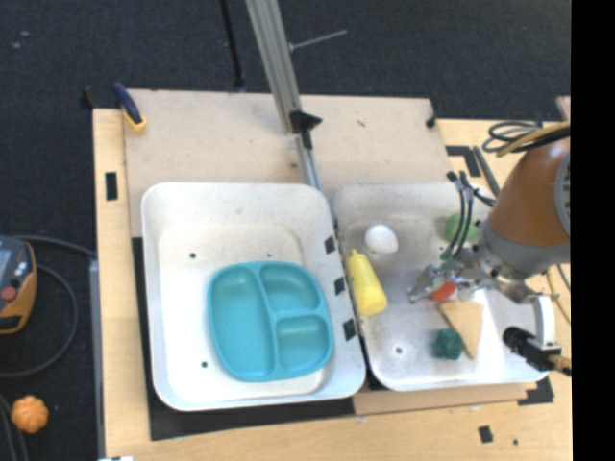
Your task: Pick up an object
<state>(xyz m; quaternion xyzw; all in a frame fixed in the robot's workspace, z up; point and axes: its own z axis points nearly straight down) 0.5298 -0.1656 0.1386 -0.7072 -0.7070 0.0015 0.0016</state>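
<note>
In the right bin lie a yellow banana-shaped piece, a white egg-like ball, a tan wedge with an orange edge, a dark green lump and a light green item partly hidden by the arm. My gripper hangs low over the bin's middle, just left of the tan wedge. Its metal fingers point left and appear slightly apart, with nothing seen between them.
The left bin holds a teal divided plate. A grey metal post rises behind the bins. An orange ball and a device lie off the bench at the left. Cables sit at the right rear.
</note>
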